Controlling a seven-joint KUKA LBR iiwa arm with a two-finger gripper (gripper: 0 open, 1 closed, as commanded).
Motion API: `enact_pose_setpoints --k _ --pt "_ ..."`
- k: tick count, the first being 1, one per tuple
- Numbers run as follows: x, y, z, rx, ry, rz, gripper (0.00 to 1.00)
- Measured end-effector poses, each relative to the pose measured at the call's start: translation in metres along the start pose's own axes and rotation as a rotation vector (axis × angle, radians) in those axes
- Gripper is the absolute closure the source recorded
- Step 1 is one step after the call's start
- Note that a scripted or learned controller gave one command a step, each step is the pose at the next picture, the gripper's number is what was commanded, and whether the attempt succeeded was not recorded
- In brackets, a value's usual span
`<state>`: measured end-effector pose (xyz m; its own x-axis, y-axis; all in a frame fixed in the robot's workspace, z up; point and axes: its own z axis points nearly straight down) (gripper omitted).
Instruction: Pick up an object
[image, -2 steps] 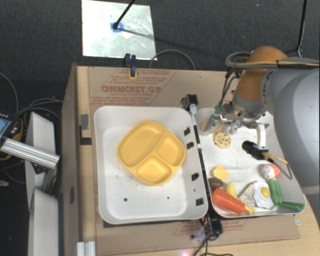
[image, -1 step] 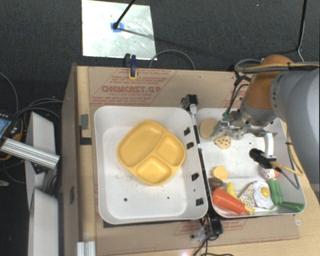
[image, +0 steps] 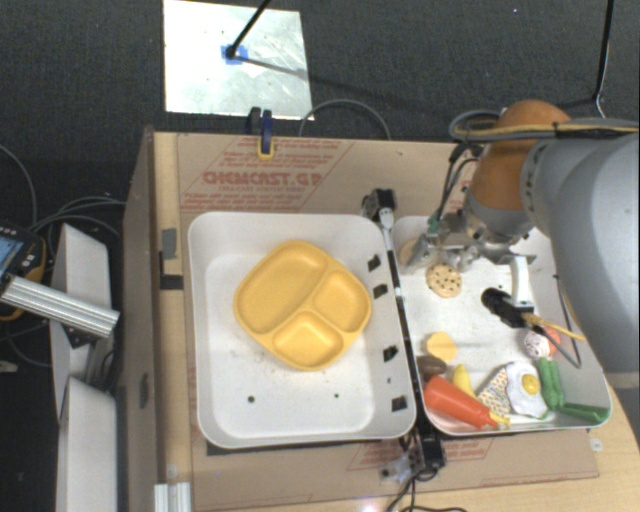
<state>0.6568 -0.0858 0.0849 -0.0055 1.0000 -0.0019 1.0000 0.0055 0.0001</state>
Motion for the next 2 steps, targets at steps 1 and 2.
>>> enact_pose_setpoints --k 1,2 --pt "-0.01 -0.028 0.001 0.0 0.001 0.005 0.0" --pt "-0.009 -0.025 -0.013 -0.008 0.001 0.002 1.0"
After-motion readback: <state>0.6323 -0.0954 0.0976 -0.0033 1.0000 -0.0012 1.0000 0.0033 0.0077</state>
